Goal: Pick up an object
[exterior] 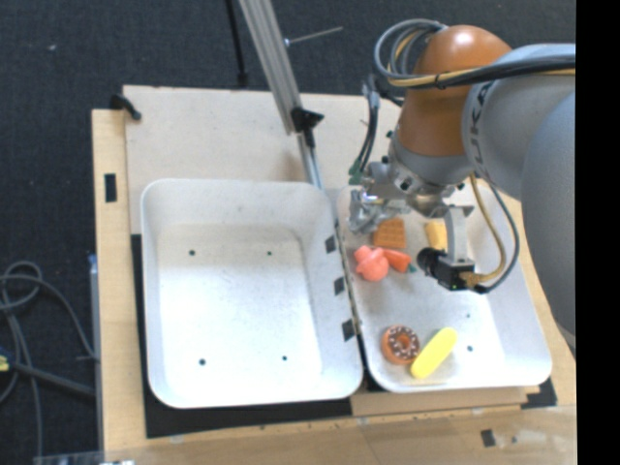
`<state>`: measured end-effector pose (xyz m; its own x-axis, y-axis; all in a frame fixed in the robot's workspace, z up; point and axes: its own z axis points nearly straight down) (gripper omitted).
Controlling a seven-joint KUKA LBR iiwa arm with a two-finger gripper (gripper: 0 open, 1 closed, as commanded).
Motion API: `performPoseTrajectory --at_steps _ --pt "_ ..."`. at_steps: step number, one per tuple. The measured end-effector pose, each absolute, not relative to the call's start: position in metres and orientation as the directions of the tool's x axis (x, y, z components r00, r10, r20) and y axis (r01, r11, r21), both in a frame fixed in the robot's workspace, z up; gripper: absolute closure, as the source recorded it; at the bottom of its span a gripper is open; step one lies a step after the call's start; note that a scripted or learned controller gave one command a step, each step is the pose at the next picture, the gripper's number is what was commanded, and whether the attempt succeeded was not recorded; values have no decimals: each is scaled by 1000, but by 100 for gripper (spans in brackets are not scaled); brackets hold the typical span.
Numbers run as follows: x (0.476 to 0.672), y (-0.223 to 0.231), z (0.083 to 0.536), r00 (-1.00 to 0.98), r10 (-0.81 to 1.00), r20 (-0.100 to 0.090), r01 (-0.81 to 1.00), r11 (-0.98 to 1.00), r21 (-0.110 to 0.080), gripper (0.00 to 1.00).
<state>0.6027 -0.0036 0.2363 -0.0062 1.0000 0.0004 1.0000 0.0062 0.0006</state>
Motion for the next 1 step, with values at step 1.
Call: performPoseTrajectory --at_steps 1 --pt "616 38 236 -6 1000 1 1000 6 2 100"
